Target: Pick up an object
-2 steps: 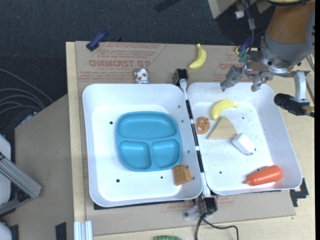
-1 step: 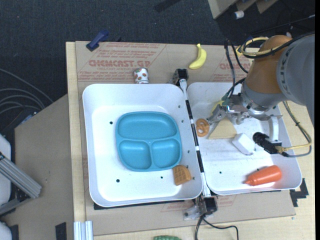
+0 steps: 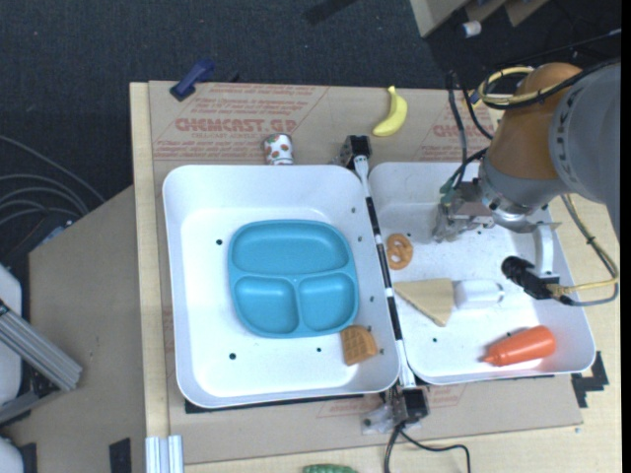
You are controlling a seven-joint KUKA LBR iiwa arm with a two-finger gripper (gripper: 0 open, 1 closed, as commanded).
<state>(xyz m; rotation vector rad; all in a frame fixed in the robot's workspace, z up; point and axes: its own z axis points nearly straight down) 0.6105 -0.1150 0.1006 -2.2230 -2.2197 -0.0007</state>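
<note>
Over the right bin (image 3: 582, 348) our gripper (image 3: 455, 220) hangs near the pretzel (image 3: 398, 250); whether it is clenched or released, we cannot tell.

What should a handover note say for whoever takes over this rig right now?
Gripper: low over the far part of the right bin, nothing visibly between its fingers.
Right bin holds a pretzel, a wedge of cheese, a small white block and a carrot.
Left bin holds a blue divided plate and a waffle piece.
Done: nothing lifted yet.
Left: grasp and lift one object.
</note>
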